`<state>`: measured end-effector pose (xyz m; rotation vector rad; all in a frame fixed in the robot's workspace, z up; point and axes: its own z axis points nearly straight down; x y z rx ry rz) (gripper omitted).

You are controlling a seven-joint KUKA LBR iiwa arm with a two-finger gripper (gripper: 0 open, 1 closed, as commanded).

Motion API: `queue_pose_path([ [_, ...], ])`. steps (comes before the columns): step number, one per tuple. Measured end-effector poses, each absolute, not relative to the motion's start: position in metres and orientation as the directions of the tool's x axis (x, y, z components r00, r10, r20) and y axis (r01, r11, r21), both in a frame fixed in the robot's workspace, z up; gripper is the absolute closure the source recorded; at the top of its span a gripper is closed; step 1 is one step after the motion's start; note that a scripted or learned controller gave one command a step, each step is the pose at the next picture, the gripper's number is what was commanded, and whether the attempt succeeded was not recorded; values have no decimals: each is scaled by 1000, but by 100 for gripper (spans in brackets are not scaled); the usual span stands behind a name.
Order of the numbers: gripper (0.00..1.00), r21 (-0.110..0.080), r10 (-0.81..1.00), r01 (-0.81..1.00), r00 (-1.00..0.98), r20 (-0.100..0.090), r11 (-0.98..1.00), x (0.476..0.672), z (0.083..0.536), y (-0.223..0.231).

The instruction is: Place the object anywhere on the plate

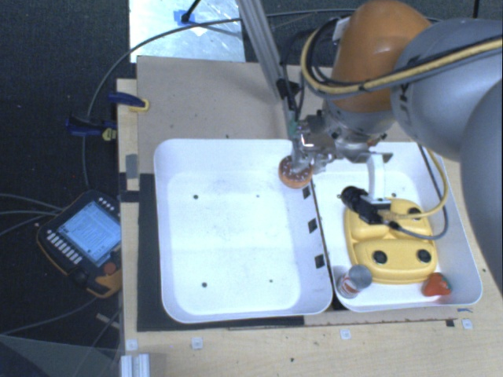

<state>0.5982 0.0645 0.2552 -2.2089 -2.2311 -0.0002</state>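
Left bin: white and shallow; its right wall meets the right bin.
Task's thing: a small brown round object, at the far end of the wall between the two bins, on the left bin's side.
End effector: directly above the brown round object, touching it or almost. I cannot tell its grip, nor whether the object is really held.
Long axis: none, since the object is round.
Yellow plate: I judge this moulded yellow piece in the right bin to be the plate. It lies to the right of the end effector and nearer to the camera, well apart.
Coming move: probably across the wall, rightward and toward the viewer.
Neighbours: a grey round thing and a red thing touch the plate's near edge.
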Motion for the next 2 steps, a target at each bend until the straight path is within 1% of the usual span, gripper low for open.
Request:
queue_pose_path([
  [2, 100, -2, 1000, 1000, -10, 2, 10, 562, 222, 173],
])
